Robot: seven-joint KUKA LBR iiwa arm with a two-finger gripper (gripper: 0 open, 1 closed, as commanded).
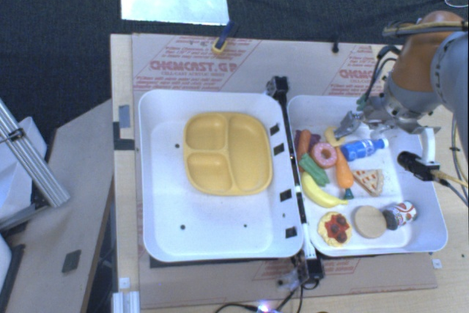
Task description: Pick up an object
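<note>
Tabletop (183,55) carrying two shallow white bins side by side. Left bin (165,231): yellow divided plate (226,152) near centre. Right bin (432,231): toy food crowded in. Grey arm (429,62) with orange band reaching in from the right. Claw (353,122) low over the right bin's upper part, just above the blue bottle (363,149); opening and hold cannot be told. Banana (319,191) along the left wall, carrot (344,168) beside it, pink donut (324,155) above. Pizza slice (368,180) right of carrot. Small pizza (335,228), round cookie (370,221) and can (400,214) along the near wall.
</note>
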